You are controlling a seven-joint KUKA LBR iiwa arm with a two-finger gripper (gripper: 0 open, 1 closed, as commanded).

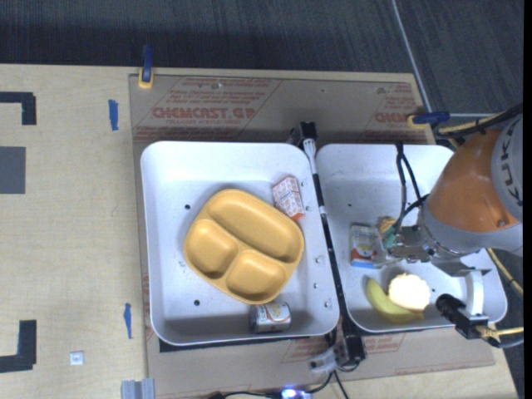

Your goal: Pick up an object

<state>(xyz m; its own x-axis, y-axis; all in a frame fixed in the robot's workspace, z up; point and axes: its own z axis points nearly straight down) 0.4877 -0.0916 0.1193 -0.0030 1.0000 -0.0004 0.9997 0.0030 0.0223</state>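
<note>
My gripper (pixel 397 245) hangs low in the right bin (pixel 357 169), at its middle, with the grey wrist and orange band behind it to the right. Just left of it lies a small clear packet with red and blue print (pixel 363 244). A small yellowish item (pixel 385 225) sits right at the gripper's upper edge; whether it is held is unclear. Below the gripper, a yellow banana (pixel 381 300) lies along the front wall, and a white round object (pixel 410 290) rests against it.
The left bin (pixel 162 223) holds a yellow divided tray (pixel 242 243), a small red-and-white carton (pixel 288 196) at its upper right and another small carton (pixel 271 316) by the front wall. A black ridge (pixel 320 223) separates the bins.
</note>
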